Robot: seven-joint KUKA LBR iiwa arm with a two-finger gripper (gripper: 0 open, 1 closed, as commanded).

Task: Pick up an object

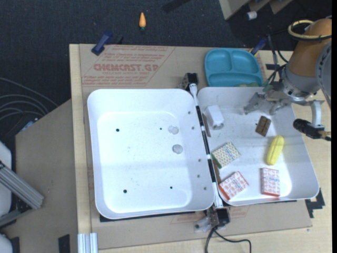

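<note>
A wooden tabletop (131, 62), stamped with red lettering, carries two shallow white bins side by side, seen from above at a slant. The left bin (105, 109) holds two small round discs (175, 139) near its right wall. The right bin (300, 162) holds the loose pieces: a white block (214, 116) close to the dividing wall, a small brown block (263, 125) near the middle, a yellow corn-shaped toy (274, 149) just below and right of it, a patterned box (226, 154) by the divider, and two red-and-white packets, one (233, 185) at the front rim and the other (270, 181) to its right. A teal divided tray (231, 67) lies on the tabletop just behind the right bin, touching its far rim. The grey arm (308, 57) with its orange band reaches in from the right over the bin's far corner. Its pincer (261, 101) hangs above the bin floor, fingers spread apart with nothing between them; the brown block lies just below it, apart from the fingertips. On the dark carpet beyond the tabletop lie a blue clip (102, 42) at the board's edge and a small orange piece (142, 20).
</note>
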